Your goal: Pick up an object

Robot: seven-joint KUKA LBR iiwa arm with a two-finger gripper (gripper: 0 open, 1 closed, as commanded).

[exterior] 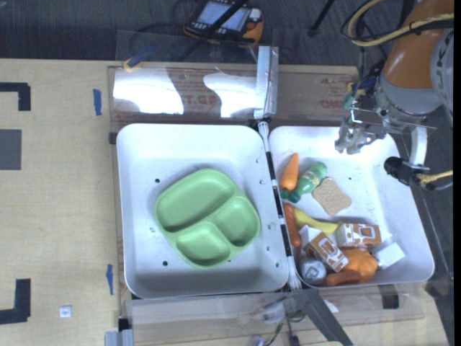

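The tool (351,144) hangs above the right bin's (414,207) far corner; its grip state cannot be determined. Objects (328,225) crowd the left wall; descending here risks grasping nothing.

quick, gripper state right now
Gripper: over the right bin's back edge, nothing between its fingers; open or shut cannot be told.

Green divided plate (207,217) in left white bin (137,150)
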